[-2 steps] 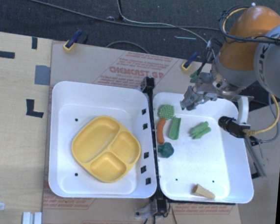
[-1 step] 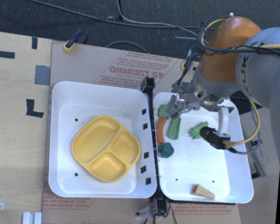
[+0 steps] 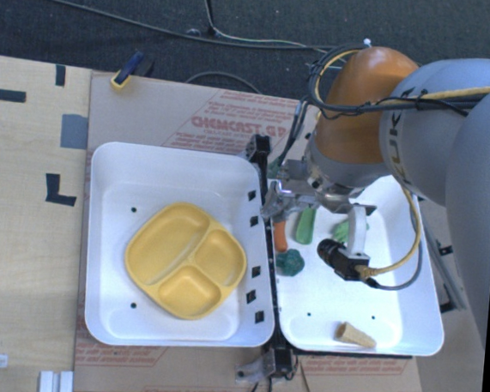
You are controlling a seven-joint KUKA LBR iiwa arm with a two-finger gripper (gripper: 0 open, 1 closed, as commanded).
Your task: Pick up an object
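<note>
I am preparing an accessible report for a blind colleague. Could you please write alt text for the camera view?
A grey robot arm with an orange band reaches from the right over the right white bin, its gripper low above small green and orange pieces near the bin's left wall. A tan block lies near the front; the left bin holds a yellow divided plate.

A chunky grey arm (image 3: 459, 125) was seen, with a rounded orange band (image 3: 362, 94) above the wrist. Yellow and black cables (image 3: 413, 241) were looped around it, down to a small black fitting (image 3: 342, 262). Silvery metal hardware (image 3: 293, 191) was bolted under the band.
</note>
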